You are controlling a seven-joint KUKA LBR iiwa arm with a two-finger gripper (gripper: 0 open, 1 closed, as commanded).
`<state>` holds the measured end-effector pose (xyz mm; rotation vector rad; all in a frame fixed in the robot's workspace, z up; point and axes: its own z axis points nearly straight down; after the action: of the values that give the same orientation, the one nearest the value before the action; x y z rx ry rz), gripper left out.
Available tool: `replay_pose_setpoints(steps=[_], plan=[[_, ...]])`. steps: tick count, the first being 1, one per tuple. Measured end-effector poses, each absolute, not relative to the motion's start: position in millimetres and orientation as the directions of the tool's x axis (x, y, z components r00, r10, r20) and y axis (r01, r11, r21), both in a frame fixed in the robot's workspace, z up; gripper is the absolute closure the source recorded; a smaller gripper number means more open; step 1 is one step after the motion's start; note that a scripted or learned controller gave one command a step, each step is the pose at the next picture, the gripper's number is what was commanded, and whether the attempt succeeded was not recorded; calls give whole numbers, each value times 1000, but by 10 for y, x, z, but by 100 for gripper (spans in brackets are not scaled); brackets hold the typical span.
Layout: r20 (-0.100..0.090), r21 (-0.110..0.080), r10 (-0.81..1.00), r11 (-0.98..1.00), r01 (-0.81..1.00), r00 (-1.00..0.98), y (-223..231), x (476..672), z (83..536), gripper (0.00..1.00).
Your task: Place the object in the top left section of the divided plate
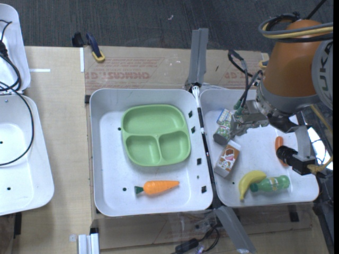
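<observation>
Gripper (233,128), finger state unclear, over right bin (304,192) items, well apart from green divided plate (155,135).

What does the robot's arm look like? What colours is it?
The arm has a big, round, shiny orange part, with grey casing beside it. Black and yellowish cables loop over its top, and thin dark wires run down its side. At the bottom sits the gripper, a small bundle of grey and dark metal parts.
</observation>
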<state>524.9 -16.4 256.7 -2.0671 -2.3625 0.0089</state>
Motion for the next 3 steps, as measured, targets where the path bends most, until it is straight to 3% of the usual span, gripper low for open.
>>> replay_pose_setpoints(steps=[1, 2, 3], plan=[[-3, -2, 999, -44, 999, 44, -275, 5198, 3987, 100], [-3, -5, 997, -83, 997, 83, 447, 4901, 2920, 100], [-3, -1, 976, -219, 976, 219, 270, 4795, 3777, 100]])
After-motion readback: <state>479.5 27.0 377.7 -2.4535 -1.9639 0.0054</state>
